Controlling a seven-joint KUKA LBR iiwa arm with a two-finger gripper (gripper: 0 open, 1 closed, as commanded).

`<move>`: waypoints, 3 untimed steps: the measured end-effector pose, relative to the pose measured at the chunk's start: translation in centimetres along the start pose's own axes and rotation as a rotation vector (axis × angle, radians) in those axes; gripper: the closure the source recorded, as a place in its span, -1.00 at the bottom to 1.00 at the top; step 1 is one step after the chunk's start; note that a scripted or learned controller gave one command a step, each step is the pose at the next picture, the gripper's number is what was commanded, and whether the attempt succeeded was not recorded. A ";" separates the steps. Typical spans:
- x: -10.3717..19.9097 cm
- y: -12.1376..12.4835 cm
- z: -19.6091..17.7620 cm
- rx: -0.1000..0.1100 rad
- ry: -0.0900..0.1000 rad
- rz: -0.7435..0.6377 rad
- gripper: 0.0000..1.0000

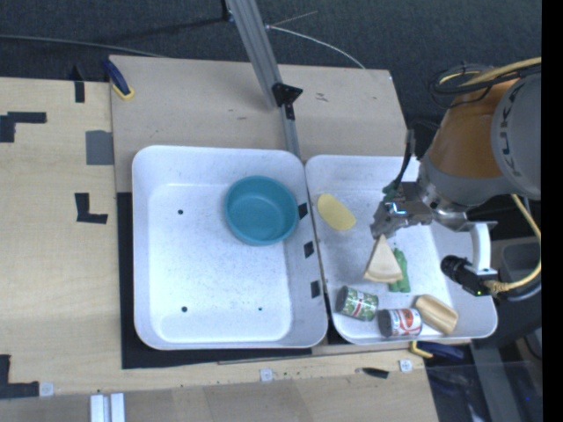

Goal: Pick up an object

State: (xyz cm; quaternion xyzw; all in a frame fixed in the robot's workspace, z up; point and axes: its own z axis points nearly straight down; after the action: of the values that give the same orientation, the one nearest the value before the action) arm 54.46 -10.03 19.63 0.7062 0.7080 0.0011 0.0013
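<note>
— What is shown?
— Wooden bench, seen from above, with two shallow white bins. A blue bowl is seen in the left bin. In the right bin are found a yellow piece, a tan wedge over something green, two cans and a bread-like roll.

— Which step is in hand?
— An approach, it is judged. The gripper is placed just above the wedge; whether it is apart or closed cannot be told. Nothing is seen held. A straight descent onto the wedge would be called for next.

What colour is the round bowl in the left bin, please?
Teal blue round bowl, clearest in the camera view.
</note>
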 end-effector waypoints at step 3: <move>10.1 5.3 -3.1 0.003 0.002 -0.005 1.00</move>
State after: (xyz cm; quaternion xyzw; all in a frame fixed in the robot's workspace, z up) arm 59.70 0.11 22.74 0.7044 0.7098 0.0008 -0.0005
